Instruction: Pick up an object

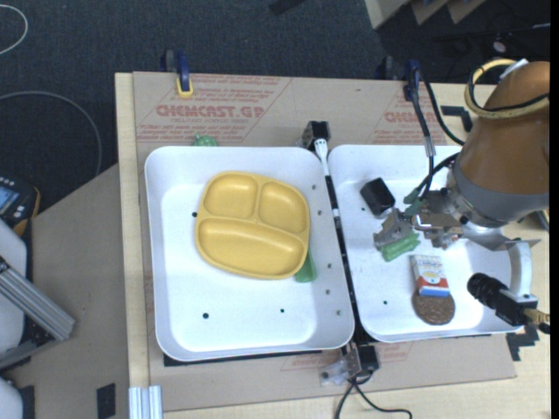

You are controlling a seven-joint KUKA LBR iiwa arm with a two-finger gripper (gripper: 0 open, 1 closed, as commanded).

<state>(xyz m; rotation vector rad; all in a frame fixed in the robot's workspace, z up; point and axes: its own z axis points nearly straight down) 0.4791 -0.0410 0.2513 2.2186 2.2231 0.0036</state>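
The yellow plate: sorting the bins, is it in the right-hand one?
No, the yellow plate lies in the left bin, apart from the arm's side.

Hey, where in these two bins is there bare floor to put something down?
Left bin: open floor in front of the yellow divided plate, toward the near rim, plus a strip along its left wall. Right bin: crowded around the claw, green object, black block and snack packet; only the near-left corner is bare.

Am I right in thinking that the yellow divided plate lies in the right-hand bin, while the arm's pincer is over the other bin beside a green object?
Not quite: the camera view shows the yellow divided plate in the left-hand bin. The pincer is over the right-hand bin, beside the green object, as you said.
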